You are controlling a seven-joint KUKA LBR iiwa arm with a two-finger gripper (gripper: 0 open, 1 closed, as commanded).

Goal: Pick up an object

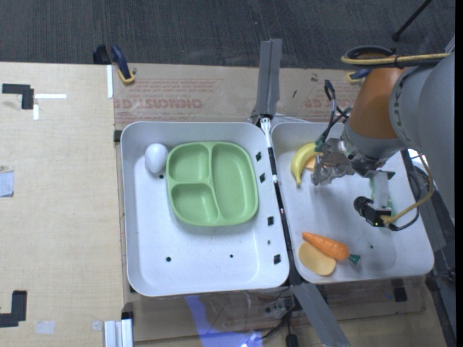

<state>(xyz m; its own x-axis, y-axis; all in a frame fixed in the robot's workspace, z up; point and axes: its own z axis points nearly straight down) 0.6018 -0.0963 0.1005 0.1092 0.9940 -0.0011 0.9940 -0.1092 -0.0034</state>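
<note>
In the right bin (391, 266) a yellow banana (302, 162) lies at the back left corner. My gripper (323, 170) hangs low just to the right of the banana, close to its near end, under the orange wrist band. An orange carrot (326, 246) with a green tip lies at the bin's front, resting over a pale yellow round piece (317, 262).
The left bin (202, 270) bears a green three-part plate (213, 183) and a white egg-like ball (155, 157) at its back left. A grey divider post (268, 78) rises between the bins. Black and yellow cables (380, 212) dangle over the right bin's middle.
</note>
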